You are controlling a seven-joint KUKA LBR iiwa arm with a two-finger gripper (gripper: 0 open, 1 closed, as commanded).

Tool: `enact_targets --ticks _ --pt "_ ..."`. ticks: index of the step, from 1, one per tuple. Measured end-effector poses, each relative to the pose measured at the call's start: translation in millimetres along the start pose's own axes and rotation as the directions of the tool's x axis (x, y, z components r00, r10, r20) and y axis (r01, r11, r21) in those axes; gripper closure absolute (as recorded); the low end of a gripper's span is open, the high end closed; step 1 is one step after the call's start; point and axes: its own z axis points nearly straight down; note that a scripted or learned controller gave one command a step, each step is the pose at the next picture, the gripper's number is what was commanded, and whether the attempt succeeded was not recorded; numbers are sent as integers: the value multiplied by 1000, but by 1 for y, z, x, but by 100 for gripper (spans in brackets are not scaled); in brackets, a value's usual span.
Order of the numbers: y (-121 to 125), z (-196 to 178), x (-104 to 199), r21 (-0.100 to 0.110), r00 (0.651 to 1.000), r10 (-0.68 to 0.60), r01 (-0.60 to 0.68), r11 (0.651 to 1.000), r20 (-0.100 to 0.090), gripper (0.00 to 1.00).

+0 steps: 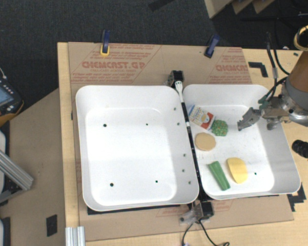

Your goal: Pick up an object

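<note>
**Gripper over right bin, nothing held; five objects lie to its left**

Near edge of the desk (143,229): cardboard sheet under both bins, a cable clip at the front between them.

Right shallow white plastic bin (276,181): all the objects sit in its left half. Nearest the camera, a green stick-shaped block (219,175), long axis running front to back, tilted slightly. Just beside it, to the right, a yellow rounded lemon-like piece (238,169); whether the two touch, cannot tell. Behind them, a tan flat round disc (205,142). Behind that, a small green knobbly broccoli-like lump (220,128), and a red-and-white printed packet (201,117) against the bin's left wall.

Left shallow white plastic bin (92,137): bare floor with a few dark dots.

Two-finger gripper (256,118): above the right bin's rear right part. One dark finger points left toward the broccoli-like lump, near but apart. Nothing between the fingers. Whether they stand apart or together, cannot tell; the second finger is hard to make out against the wrist.

Judgement: the nearest candidate is the green lump, lying left of the gripper; the move calls for a short leftward shift and descent.

Arm is cut off at the right edge.
</note>
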Motion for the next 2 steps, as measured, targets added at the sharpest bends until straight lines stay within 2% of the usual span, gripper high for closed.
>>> enact_targets --ticks 1,2 --pt "-64 -150 28 -16 1000 -3 3 1000 2 0" --pt "-63 -152 28 -4 1000 -1 1 1000 2 100"
